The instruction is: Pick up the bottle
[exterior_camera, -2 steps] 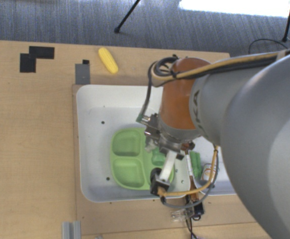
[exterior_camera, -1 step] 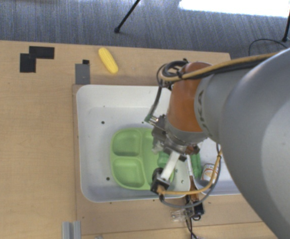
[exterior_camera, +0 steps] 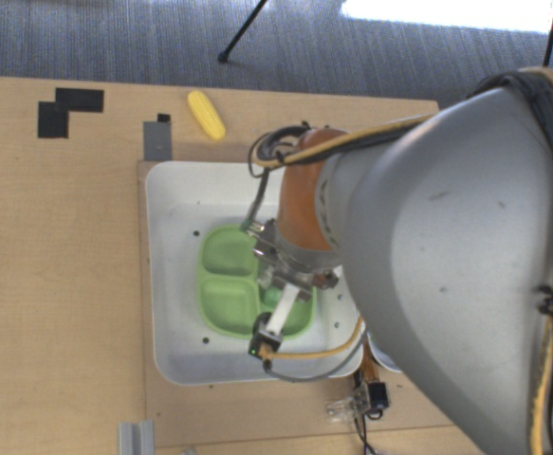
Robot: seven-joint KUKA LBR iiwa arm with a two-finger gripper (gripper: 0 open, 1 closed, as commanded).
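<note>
Where the tool (exterior_camera: pixel 281 275) hangs over the right half of the green tray (exterior_camera: pixel 221 271), the wrist hides its tip, so how far it is open, and whether it has hold of anything, cannot be told. The tray lies in the white bin (exterior_camera: pixel 167 254). The bottle's place cannot be told: the arm (exterior_camera: pixel 447 254) covers everything right of the tray. Beyond the tray's far side, out on the surface (exterior_camera: pixel 58 282), lies a yellow item (exterior_camera: pixel 205 114).

Risk: with the target unconfirmed, a descent here would likely strike or pinch the tray wall and drag or lift the tray instead.
</note>
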